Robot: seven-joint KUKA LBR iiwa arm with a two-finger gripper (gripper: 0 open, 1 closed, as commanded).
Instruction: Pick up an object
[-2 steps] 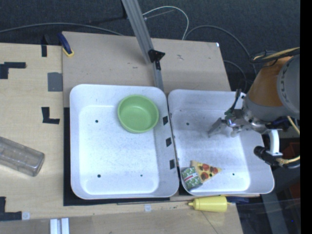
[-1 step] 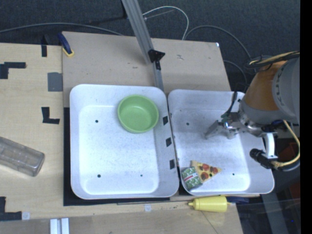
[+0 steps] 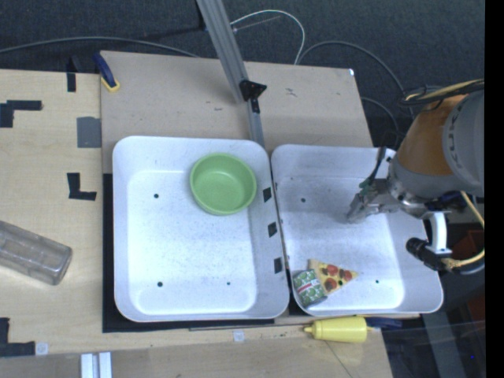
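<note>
Camera view: the claw [image 3: 364, 209] hangs low over the right bin [image 3: 394, 298], toward its back half; whether it is released or clenched, I cannot tell. The pizza slice [image 3: 335, 275] lies flat near that bin's front edge, its long axis along the edge and its tip pointing right, touching a green packet [image 3: 309, 287]. Being so thin, it may slip, or the packet may come too.

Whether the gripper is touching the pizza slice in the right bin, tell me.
Apart. The camera view shows the gripper over the right bin's middle, with bare white floor between it and the pizza slice near the bin's front edge.
</note>
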